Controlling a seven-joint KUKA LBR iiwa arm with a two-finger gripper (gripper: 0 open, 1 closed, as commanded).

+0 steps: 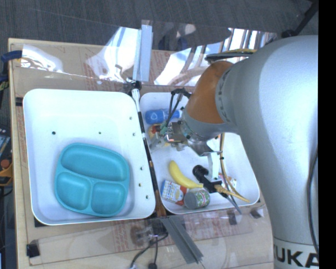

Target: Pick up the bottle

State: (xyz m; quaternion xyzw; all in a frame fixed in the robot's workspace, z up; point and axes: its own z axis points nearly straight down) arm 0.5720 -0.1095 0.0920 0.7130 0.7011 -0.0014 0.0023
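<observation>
You'll find the bottle lying on its side against the near wall of the right bin, just below the banana. It has a silvery-green rounded end and a pale label with red marks toward its left end.

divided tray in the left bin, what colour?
Turquoise blue, a plain solid colour. The divided tray shows clearly in the camera view, lying in the left bin.
</observation>
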